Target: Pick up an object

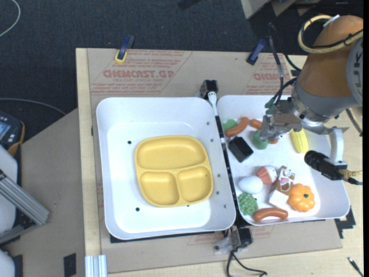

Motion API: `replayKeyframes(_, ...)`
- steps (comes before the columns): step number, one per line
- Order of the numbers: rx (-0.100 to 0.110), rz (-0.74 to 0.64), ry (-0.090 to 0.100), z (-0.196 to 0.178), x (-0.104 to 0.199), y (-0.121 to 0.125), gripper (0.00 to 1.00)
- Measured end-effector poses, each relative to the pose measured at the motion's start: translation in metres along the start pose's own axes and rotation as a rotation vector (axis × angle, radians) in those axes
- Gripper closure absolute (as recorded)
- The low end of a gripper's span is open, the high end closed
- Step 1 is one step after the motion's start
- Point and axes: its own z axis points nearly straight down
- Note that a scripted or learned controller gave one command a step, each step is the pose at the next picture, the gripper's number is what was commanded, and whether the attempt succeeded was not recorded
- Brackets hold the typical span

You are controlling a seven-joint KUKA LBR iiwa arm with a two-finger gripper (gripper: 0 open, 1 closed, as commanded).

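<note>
My gripper (267, 134) hangs low over the back of the right bin (340, 180), reaching in from the right. Directly under its tip lies a small green object (260, 143), partly covered by it. To its left lie an orange sausage (237, 126) and a green piece (230, 123); a yellow corn cob (298, 140) is just to its right. A black block (240, 149) sits in front of the gripper near the bin's left wall.
The left bin (115, 154) holds a yellow divided plate (173, 169). The front of the right bin holds a white egg (250, 184), broccoli (248, 202), a red sausage (270, 214), an orange pumpkin (301, 197), a white block (278, 199) and other toy food.
</note>
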Motion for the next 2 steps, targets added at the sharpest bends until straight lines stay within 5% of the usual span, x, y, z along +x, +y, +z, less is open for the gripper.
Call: replayKeyframes(2,0.001,0.002,0.0,0.009,0.015,0.004,1.0)
